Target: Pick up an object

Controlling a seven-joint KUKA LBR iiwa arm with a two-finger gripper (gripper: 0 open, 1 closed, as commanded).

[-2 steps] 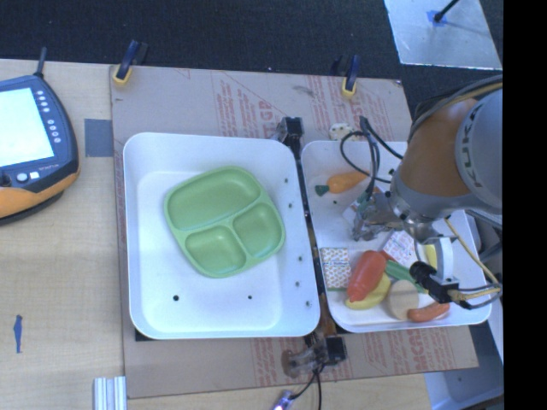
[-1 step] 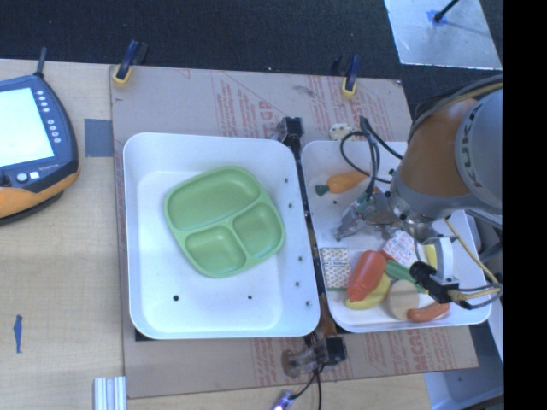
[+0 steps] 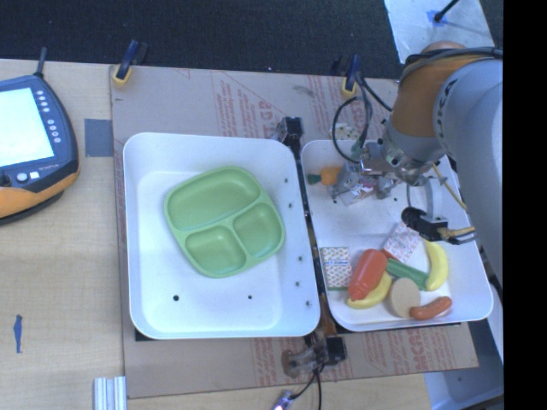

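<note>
Gripper (image 3: 363,184) low over far part of right bin (image 3: 479,310), beside small orange piece (image 3: 329,177); whether it grips anything, cannot tell. Toy food piled at near end of right bin: red pepper (image 3: 368,270), banana (image 3: 438,263), sausage (image 3: 430,307), round slice (image 3: 402,295), cracker packet (image 3: 334,266). Probably light, hard plastic, slippery; pepper best taken across its narrow middle. Pieces touch each other, crowding grasp. Green divided plate (image 3: 224,220) lies in left bin (image 3: 145,229), left of right bin.

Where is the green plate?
The green plate lies in the left bin, about in the middle. The toy food is piled in the right bin beside it.
</note>
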